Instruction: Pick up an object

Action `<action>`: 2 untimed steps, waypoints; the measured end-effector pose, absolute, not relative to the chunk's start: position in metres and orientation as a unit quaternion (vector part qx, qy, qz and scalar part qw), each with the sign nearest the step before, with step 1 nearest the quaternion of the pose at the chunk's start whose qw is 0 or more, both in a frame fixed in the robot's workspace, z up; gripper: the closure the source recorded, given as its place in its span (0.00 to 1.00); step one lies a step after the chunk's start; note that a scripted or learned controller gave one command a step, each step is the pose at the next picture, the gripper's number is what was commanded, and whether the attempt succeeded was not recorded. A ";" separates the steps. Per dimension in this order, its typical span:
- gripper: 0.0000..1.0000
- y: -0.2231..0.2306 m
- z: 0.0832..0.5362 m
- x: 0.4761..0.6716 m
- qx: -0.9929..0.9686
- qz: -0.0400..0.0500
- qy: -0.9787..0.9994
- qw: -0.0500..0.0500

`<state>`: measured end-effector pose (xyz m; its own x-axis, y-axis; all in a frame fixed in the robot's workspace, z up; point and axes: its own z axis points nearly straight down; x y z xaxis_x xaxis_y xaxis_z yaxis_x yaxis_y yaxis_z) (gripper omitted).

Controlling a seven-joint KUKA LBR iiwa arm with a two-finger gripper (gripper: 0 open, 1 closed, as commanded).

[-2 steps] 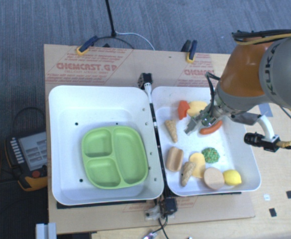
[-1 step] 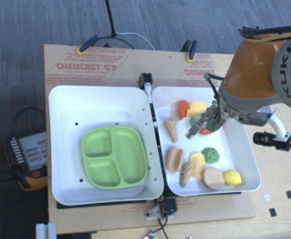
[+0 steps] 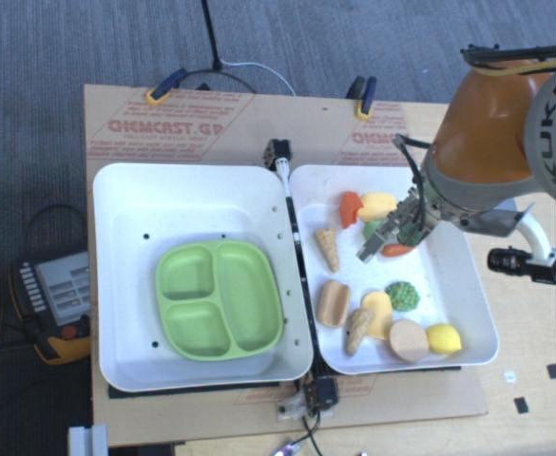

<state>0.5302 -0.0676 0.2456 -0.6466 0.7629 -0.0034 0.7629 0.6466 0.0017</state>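
Grey-blue carpet surrounds a brown cardboard-topped surface (image 3: 258,126) printed with red lettering, which carries two shallow white bins side by side. Two clamps, one yellow-handled (image 3: 166,85) and one dark with a yellow tip (image 3: 361,97), grip the surface's far edge.

Nearer the surface's left edge, the left white bin (image 3: 125,207) holds a light green plastic plate with three compartments (image 3: 220,298), lying flat toward the bin's near side.

Nearer the surface's right edge, the right white bin (image 3: 472,283) holds a scatter of toy foods. Toward its far edge lie a red pepper-like piece (image 3: 351,207) and a yellow rounded piece (image 3: 378,204), touching each other. A tan cone-shaped piece (image 3: 328,248) lies near the bin's left wall. Along the near edge sit a tan bread-roll piece (image 3: 333,303), a brown-and-cream elongated piece (image 3: 357,331), a yellow pear-like piece (image 3: 379,311), a green bumpy broccoli piece (image 3: 403,295), a pale pink round piece (image 3: 409,340) and a yellow lemon (image 3: 444,338) close to the near right corner.

From the right, the grey arm with its broad orange band (image 3: 487,122) reaches over this bin. Its pincer (image 3: 376,243) is low over the bin's middle, just beside an orange-red piece (image 3: 398,250) partly hidden under it. Whether the pincer is apart or together, I cannot tell.
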 end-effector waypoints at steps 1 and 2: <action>1.00 -0.068 0.255 0.531 0.421 0.000 0.907 0.003; 1.00 -0.032 0.256 0.515 0.285 0.000 0.959 0.001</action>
